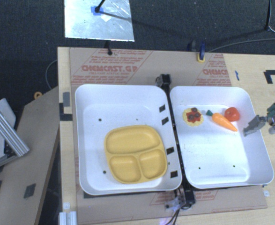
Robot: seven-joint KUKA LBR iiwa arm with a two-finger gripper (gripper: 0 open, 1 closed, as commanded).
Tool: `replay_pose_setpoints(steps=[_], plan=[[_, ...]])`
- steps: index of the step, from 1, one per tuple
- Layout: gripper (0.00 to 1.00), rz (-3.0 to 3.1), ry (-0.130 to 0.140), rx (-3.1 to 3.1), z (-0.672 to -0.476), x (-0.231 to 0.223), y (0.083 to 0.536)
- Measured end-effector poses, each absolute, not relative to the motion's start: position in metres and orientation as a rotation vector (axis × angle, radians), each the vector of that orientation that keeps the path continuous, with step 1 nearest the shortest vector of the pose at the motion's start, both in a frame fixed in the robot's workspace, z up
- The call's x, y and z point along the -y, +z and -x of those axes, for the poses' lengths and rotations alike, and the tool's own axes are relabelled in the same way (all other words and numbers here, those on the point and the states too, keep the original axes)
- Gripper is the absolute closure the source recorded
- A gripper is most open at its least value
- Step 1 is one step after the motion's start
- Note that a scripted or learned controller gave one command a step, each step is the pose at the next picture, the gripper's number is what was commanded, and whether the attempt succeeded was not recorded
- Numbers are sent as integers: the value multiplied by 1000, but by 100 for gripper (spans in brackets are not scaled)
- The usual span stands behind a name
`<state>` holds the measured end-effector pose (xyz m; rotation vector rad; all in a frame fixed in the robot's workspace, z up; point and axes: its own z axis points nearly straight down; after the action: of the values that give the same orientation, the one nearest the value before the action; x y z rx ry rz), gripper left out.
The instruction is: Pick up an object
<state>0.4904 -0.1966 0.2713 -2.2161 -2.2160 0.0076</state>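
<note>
- Looking down at my two white bins side by side on the bench, left bin [88, 125] and right bin [249, 172]
- I've got the gripper [255, 124] at the right rim of the right bin, reaching in from the right edge of the view
- One grey finger [253, 125] pokes over the rim toward the bin floor; I can't tell from this angle whether the gripper is wide or narrow, and I see nothing between its fingers
- My pick candidates sit in the back part of the right bin: an orange toy carrot [224, 122] lying at a slant with its green top toward the left
- A red tomato [232, 113] is just behind the carrot's thick end, touching it or very nearly
- A small round pizza toy [193, 116], yellow with red topping, lies just left of the carrot's green top
- The gripper is near the carrot's tip but apart from it
- Over in the left bin I see a yellow divided plate [135, 153] with three compartments, lying flat toward the front
</note>
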Motion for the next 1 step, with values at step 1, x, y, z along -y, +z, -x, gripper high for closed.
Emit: replay_pose_setpoints(steps=[1], plan=[[0,2218,-1,2228,-493,196,277]])
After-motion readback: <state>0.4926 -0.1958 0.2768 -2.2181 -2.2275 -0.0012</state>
